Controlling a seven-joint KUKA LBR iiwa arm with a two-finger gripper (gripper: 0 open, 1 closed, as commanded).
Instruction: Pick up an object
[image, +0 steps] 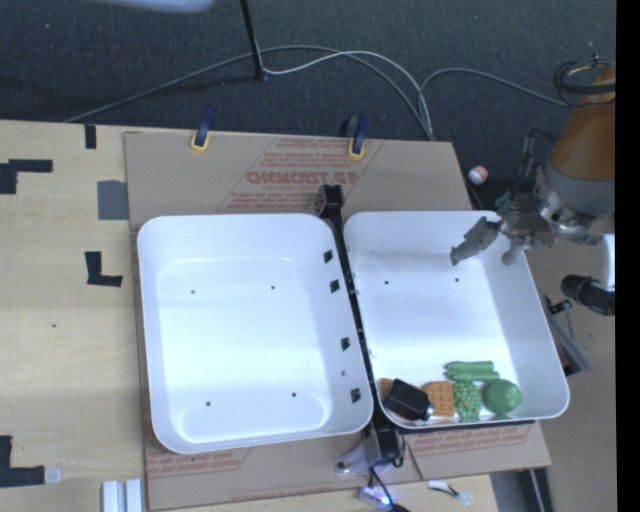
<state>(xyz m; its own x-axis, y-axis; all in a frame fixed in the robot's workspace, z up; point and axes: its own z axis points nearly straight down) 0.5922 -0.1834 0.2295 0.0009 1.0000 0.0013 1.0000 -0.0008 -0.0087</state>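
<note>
Tool (490, 242) hangs over the right bin's (420, 310) far right corner, fingers spread, nothing between them. Objects cluster at the near edge: black block (407, 400), orange piece (438, 397), green corn-like piece (467, 399), green pod (470, 370), green ball (502, 396). Step: approach. Next move: travel toward the cluster, descend on one.

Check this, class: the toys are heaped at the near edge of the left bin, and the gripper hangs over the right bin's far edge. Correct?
Not quite. The camera view shows the toys heaped at the near edge of the right bin, not the left. The gripper does hang over the right bin's far edge.
</note>
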